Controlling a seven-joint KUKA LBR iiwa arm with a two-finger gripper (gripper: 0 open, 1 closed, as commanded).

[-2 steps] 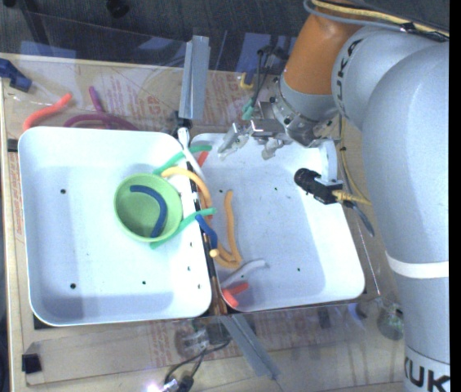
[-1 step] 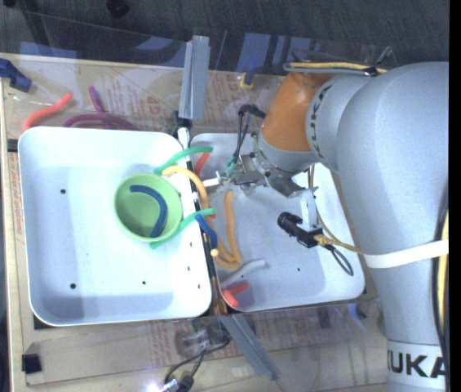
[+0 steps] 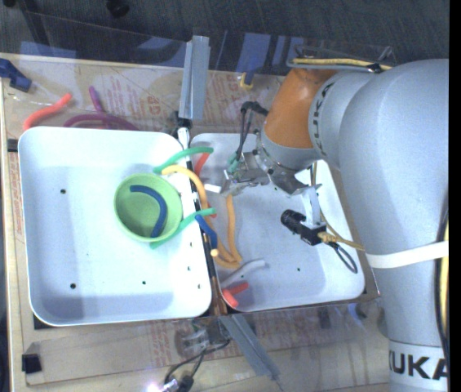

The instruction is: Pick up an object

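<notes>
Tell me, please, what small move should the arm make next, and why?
Probably lower the end effector a little. It hovers at the right bin's upper left, and I see no object between its parts. The yellow strip lies just below it, the nearest thing to try.

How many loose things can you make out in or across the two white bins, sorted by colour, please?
Green: 2, the green bowl in the left bin and a green strip at the divider.
Blue: 1, a curved piece inside the bowl.
Yellow-orange: 2, a strip and a longer one in the right bin.
Total: 5; small bits near the divider are too unclear to count.
</notes>
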